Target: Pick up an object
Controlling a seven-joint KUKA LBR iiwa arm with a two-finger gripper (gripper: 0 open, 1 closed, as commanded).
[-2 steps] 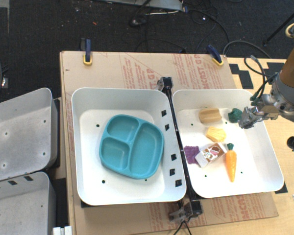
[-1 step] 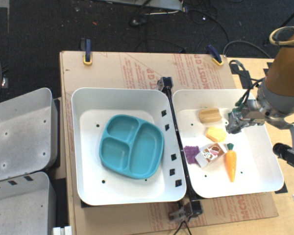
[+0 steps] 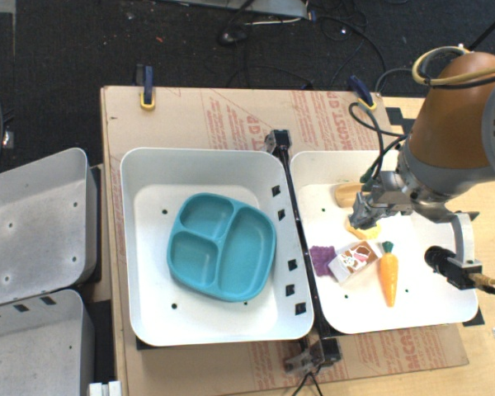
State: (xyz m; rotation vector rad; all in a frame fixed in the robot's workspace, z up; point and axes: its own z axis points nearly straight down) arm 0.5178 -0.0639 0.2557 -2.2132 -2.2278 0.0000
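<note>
Tool (image 3: pixel 365 219) above yellow wedge (image 3: pixel 364 232)

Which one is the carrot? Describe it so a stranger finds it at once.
Look in the right-hand white bin, in the cluster of small items near its middle. The carrot lies at that cluster's right end, beside a small red-and-white carton. It is the only long, tapering orange piece, with a green tip at its top.

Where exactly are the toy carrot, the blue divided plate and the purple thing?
toy carrot (image 3: pixel 388 278), camera view, middle of its orange body
blue divided plate (image 3: pixel 222 247), camera view, its central ridge
purple thing (image 3: pixel 322 259), camera view, its middle
</note>
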